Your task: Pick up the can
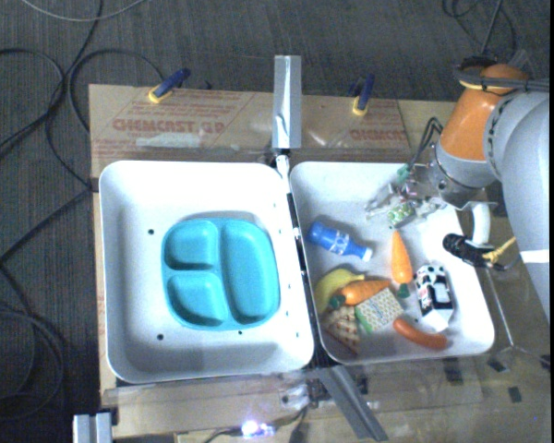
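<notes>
Claw (399, 203) near right bin (307, 247) rim (far corner)

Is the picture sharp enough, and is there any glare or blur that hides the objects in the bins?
Camera view: light is even and soft, the white bins look bright but not washed out; a small glare spot sits at the bottom edge; the gripper region is blurry and cluttered, so details there are unclear; the blue tray is clear.

We see even, fairly bright overhead light; both white bins (120, 275) look slightly washed out. Shadows are soft and short. Faint glare marks the clear sheet (332, 127) at the far side. Overall focus is mildly soft, grainy.
</notes>
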